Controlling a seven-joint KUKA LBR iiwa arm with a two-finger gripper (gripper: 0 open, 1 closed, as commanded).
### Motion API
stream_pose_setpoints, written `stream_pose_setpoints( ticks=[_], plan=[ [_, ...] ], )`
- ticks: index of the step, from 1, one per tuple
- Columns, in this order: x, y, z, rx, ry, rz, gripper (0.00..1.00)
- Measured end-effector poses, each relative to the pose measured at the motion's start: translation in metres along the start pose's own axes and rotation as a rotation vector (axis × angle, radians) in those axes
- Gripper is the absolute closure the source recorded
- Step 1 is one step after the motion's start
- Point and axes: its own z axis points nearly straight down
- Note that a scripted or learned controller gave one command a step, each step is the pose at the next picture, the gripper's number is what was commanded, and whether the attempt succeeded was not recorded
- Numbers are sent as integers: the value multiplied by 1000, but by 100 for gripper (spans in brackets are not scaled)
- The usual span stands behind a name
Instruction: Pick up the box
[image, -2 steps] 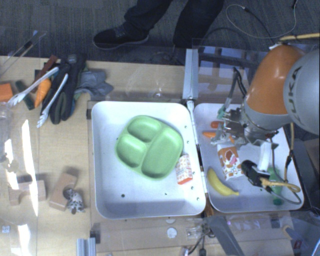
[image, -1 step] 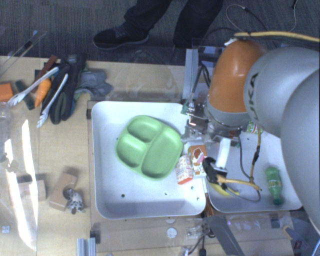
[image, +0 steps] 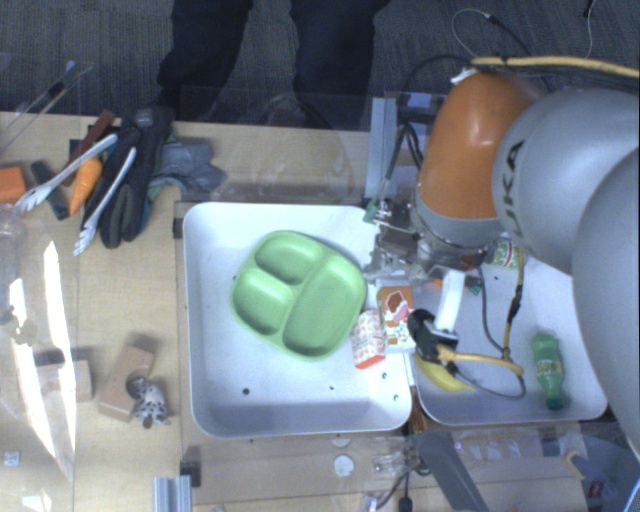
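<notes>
We note the box (image: 396, 318) just below the claw (image: 400, 262), long axis running away from it; claw's spread unclear.

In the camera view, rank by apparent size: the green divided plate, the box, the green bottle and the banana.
1. Green divided plate, clearly the largest.
2. Box, lying by the left bin's right wall.
3. Green bottle in the right bin.
Banana: partly hidden under a cable and tool, so unranked against the bottle.

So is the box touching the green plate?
Touching: the camera view shows the box resting against the green plate's right edge, no white bin floor showing between them.
</notes>
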Motion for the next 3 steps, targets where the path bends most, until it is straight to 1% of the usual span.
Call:
stream_pose_setpoints(
  ticks=[1,2,3],
  plan=[
    [32,-30,-32,0,1,-449,100],
    [80,-70,-45,-2,2,-815,100],
    [77,-69,-74,-5,2,-918,100]
  ],
)
